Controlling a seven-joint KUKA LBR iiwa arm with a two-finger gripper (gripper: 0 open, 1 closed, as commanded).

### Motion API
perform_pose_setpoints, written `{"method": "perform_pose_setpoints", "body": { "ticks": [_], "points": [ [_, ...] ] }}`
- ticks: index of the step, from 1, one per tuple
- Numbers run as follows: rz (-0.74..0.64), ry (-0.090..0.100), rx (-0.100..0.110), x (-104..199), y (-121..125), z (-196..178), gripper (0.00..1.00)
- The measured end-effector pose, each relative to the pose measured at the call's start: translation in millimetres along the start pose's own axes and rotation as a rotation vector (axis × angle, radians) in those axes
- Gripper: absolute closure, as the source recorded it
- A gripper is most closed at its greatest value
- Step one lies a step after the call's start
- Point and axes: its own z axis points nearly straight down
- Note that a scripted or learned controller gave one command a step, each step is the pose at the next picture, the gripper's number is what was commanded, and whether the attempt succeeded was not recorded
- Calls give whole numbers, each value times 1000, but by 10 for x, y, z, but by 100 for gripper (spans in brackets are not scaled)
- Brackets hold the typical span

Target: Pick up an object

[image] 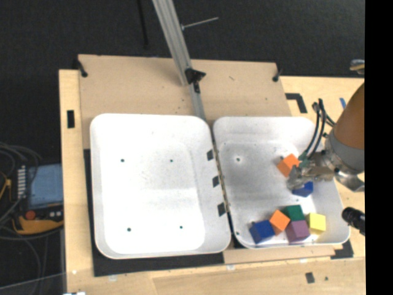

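Note:
My gripper [300, 178] reaches in from the right and hangs low over the right bin [258, 140]. An orange block [287, 164] lies just to its upper left, touching or nearly touching the fingers. A blue block [303, 189] sits directly beneath the gripper, partly hidden by it. At the bin's front right corner lie a blue cube [261, 231], an orange cube [280, 220], a green cube [295, 212], a purple cube [298, 230] and a yellow cube [317, 222].
The left bin [150, 183] stands beside the right one. A slanted metal pole [175, 39] rises from the bench behind the bins. Cables and a small box lie off the bench at the far left [37, 195].

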Motion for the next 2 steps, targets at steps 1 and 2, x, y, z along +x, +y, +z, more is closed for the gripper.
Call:
{"method": "perform_pose_setpoints", "body": {
  "ticks": [1,2],
  "points": [
    [-2,1,3,-7,17,-203,100],
    [-3,2,7,539,180,-129,100]
  ]
}}
